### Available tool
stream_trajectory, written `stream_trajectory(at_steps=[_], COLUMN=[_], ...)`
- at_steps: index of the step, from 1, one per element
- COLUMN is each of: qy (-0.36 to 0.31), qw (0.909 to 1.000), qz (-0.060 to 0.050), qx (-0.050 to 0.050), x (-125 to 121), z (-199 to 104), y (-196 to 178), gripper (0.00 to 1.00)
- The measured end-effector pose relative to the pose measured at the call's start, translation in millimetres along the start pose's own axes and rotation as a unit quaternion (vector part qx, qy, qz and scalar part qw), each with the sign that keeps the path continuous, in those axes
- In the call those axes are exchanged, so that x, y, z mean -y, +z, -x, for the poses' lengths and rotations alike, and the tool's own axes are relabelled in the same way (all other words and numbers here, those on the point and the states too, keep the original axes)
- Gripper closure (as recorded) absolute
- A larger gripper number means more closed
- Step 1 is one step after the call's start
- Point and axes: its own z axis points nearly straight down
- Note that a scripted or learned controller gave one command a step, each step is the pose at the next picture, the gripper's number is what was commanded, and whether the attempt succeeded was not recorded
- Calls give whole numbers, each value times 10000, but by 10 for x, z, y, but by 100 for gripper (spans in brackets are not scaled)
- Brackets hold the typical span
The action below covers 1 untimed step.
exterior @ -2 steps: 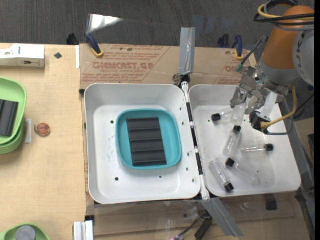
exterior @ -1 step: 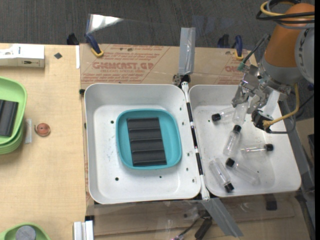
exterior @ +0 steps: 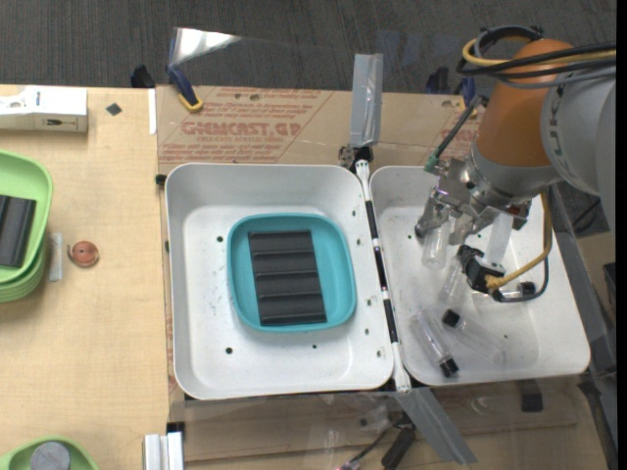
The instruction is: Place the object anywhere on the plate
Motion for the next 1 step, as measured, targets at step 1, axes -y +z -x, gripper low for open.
stream_trajectory(at_steps=[1], qy=[1], qw=[10000], qz=[2], qx=[-1], x=[-2], z=[3], y=[-2], gripper=[0])
